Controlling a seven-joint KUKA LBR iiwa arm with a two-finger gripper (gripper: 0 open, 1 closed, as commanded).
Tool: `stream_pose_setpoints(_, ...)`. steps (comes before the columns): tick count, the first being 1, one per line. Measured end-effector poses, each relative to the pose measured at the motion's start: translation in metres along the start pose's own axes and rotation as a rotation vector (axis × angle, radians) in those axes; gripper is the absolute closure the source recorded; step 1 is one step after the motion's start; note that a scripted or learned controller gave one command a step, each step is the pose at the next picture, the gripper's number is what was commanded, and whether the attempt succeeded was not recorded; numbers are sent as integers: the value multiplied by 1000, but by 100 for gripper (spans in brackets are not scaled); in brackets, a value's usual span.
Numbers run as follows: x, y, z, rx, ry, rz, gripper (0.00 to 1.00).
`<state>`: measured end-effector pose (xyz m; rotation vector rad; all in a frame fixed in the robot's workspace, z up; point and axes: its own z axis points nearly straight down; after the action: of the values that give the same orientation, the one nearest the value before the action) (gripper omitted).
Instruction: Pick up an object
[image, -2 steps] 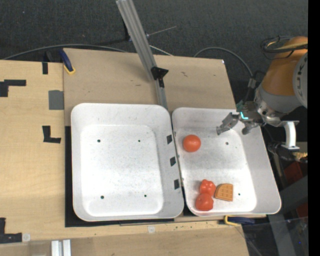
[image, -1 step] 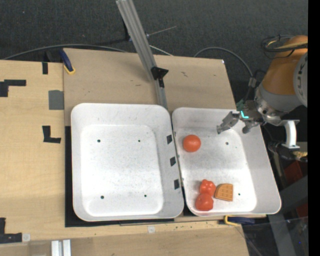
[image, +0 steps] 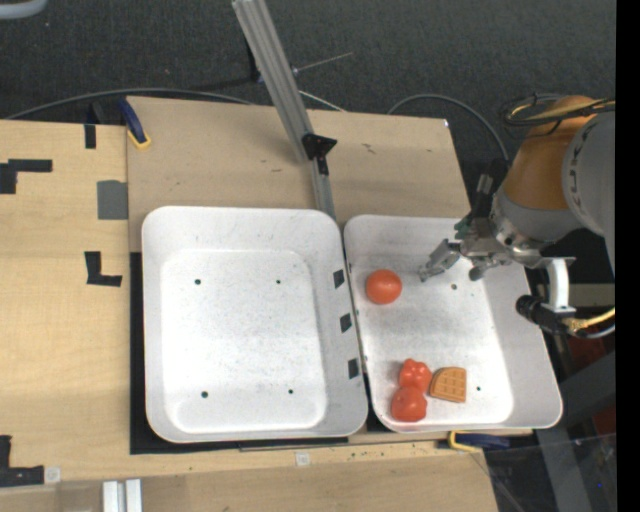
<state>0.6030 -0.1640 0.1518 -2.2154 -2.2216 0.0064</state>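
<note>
Within the right bin (image: 520, 385) lie three orange-red pieces and one waffle (image: 449, 385); the fingers (image: 456, 266) hang spread, holding nothing.

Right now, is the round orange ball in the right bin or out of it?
In. The round orange ball lies on the floor of the right bin, inside its rim.
</note>
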Motion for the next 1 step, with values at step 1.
stream_pose_setpoints(1, -6, 0, 46, 1, 0, 2, 0)
